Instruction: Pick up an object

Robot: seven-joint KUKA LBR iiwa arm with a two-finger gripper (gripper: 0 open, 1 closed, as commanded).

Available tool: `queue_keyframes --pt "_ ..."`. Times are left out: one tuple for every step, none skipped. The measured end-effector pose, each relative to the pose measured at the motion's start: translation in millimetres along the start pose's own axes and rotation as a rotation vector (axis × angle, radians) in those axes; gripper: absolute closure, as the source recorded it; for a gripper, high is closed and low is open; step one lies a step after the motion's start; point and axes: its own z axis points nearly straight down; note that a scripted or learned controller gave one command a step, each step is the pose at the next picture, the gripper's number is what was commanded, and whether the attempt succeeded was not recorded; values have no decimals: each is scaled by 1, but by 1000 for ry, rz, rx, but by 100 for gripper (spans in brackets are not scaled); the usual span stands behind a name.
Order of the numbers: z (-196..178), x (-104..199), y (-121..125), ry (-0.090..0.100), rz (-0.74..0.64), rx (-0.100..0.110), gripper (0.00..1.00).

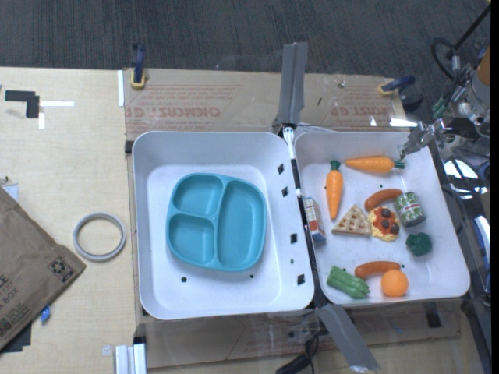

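The right bin (448, 209) holds several toy foods. Among them are an upright carrot (334, 192), a lying carrot (370, 164), a sausage (383, 198), a green tin (408, 208), a triangular waffle slice (352, 221), a small pizza (384, 223), broccoli (419, 244), a second sausage (376, 269), an orange (394, 284) and a green pod (347, 282). My gripper (423, 135) hangs over the bin's far right corner, just right of the lying carrot's leafy end. Nothing shows between its tips.
The left bin (156, 232) bears a blue divided plate (217, 222). A small red-and-white tube (313, 216) lies against the right bin's left wall. A tape ring (99, 235) and a brown cardboard sheet (27, 263) lie on the bench at left. Cables crowd the far right.
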Motion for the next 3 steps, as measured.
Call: queue_keyframes --pt "134 44 9 -1 -56 -4 0" --pt "135 77 14 0 -191 -1 0" --pt "74 56 35 -3 -413 -5 0"
